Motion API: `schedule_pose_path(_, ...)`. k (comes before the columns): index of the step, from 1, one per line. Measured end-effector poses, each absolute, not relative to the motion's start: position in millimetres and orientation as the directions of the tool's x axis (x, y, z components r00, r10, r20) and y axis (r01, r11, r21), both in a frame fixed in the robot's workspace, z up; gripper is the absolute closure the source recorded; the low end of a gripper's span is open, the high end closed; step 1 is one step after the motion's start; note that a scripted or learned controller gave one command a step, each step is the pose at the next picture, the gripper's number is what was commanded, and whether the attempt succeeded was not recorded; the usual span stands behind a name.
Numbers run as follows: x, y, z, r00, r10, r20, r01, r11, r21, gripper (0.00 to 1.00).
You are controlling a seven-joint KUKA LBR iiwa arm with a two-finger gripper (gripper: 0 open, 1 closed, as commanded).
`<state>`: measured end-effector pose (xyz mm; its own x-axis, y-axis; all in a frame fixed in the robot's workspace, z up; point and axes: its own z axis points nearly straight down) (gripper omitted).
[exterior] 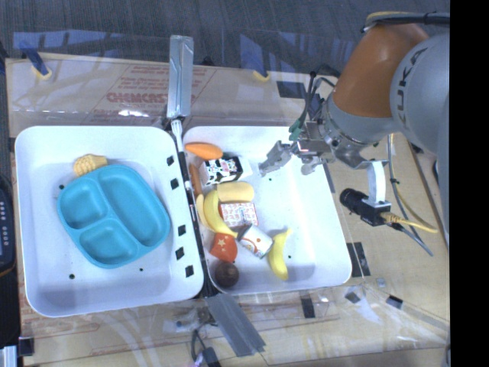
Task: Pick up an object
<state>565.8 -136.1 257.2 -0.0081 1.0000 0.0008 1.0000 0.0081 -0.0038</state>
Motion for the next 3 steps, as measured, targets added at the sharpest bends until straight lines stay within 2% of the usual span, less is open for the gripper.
schedule_pose_path(1, 506.6, -182, 155, 0.114, 0.993, 0.000, 0.993, -0.114, -0.011, 0.00)
schedule_pose_path(2, 477.6, -164, 92, 0.074, 0.997, 0.002, 0.997, -0.074, -0.001, 0.00)
schedule_pose_path(3, 478.5, -165, 102, 0.071, 0.997, 0.000, 0.997, -0.071, 0.000, 1.00)
